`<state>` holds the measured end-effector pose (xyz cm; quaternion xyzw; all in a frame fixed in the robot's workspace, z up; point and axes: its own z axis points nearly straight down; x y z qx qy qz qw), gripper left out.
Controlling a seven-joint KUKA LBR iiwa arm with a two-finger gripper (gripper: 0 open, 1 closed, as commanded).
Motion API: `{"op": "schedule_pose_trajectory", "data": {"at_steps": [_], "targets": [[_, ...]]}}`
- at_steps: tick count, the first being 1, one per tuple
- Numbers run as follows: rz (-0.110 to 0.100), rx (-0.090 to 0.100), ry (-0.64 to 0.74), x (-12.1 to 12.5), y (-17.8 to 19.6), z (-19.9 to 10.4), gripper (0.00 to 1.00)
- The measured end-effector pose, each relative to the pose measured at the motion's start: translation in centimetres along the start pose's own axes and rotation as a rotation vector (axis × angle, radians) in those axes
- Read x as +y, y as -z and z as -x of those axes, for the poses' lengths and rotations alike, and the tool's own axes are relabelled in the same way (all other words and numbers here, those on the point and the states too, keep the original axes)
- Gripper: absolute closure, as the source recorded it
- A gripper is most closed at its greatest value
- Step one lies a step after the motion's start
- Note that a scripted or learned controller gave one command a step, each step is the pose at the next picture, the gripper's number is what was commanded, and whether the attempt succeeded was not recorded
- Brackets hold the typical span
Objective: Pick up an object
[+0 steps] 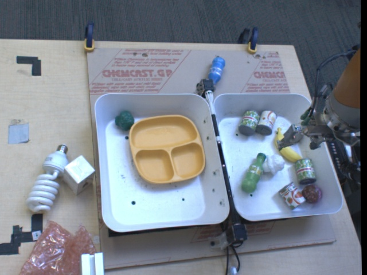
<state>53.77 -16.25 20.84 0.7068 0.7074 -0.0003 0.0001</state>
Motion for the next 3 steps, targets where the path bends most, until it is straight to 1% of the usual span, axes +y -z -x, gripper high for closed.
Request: {"op": "schedule_pose_trajectory", "data": {"at_steps": [1,2,3], "targets": [[0.0,0.0,-0.001,5.5,-9.7,-3.1,0.0],[0.0,0.001,-0.003,-2.1,-11.6,-6.8,0.0],[0.001,0.0,-0.005,-2.0,-10.6,-6.8,1.0]]}}
